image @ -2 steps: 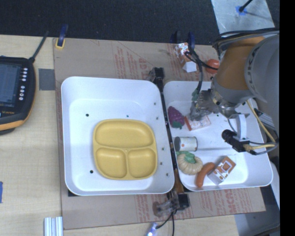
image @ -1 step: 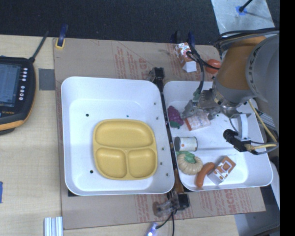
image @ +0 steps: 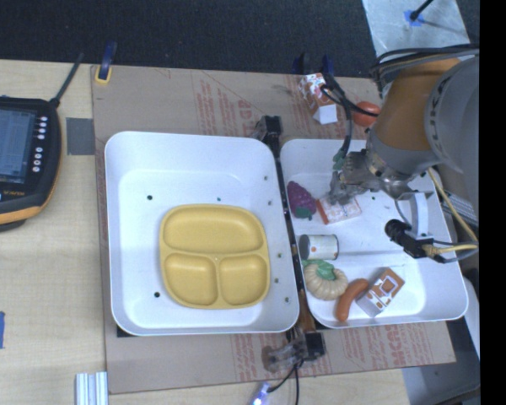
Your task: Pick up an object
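- The gripper (image: 347, 186) hangs low in the right bin (image: 443, 306), toward its 12 o'clock half, just above a small flat packet (image: 341, 212) with red and white print.
- How far the gripper is spread I cannot tell; its tips are lost in dark clutter and nothing can be seen caught between them.
- The packet is the likeliest target: it lies at about 6 o'clock from the gripper, touching or nearly so, and at 3 o'clock from a purple lump (image: 301, 198) that looks like toy grapes.
- My judgement is that the packet is light, thin and somewhat stiff like card, and probably slick on its face. It lies flat, so there is little edge to grip; closing across its short sides, or tipping it up against the bin floor, looks like the best hold, and it may skid away.
- Other choices in the same bin: a small can (image: 320, 246) on its side near the bin's centre, which may roll; a pale toy gourd (image: 326, 280) with a green top at 6 o'clock from the can; an orange toy sausage (image: 350, 299) beside it; a little box (image: 383, 289) at 3 o'clock from the sausage.
- The left bin (image: 131, 184) holds a yellow divided tray (image: 213, 255), well apart from the gripper.
- On the surface (image: 34, 310) at 9 o'clock sits a control tablet (image: 15, 159) with an orange rim.
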Controlling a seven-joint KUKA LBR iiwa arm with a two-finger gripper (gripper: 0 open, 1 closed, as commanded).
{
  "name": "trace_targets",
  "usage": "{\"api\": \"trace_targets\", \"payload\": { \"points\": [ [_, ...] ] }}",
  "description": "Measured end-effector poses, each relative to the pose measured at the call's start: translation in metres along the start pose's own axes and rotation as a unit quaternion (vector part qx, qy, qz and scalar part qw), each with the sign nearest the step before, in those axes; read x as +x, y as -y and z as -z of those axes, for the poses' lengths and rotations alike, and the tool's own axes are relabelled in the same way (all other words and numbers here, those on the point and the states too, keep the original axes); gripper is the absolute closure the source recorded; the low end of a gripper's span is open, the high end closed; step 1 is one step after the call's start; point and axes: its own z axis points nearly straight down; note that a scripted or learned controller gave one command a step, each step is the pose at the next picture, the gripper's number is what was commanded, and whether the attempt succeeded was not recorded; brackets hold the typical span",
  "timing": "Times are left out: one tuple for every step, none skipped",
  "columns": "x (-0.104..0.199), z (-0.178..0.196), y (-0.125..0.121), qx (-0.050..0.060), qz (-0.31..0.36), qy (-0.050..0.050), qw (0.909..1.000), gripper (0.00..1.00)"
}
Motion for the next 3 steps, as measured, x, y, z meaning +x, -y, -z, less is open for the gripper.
{"api": "trace_targets", "payload": {
  "points": [
    [0.000,0.000,0.000,0.000,0.000,0.000,1.0000,0.00],
    [-0.009,-0.038,-0.035,-0.003,-0.002,0.004,1.0000,0.00],
    [-0.015,-0.040,0.012,-0.001,-0.001,0.001,1.0000,0.00]
  ]
}}
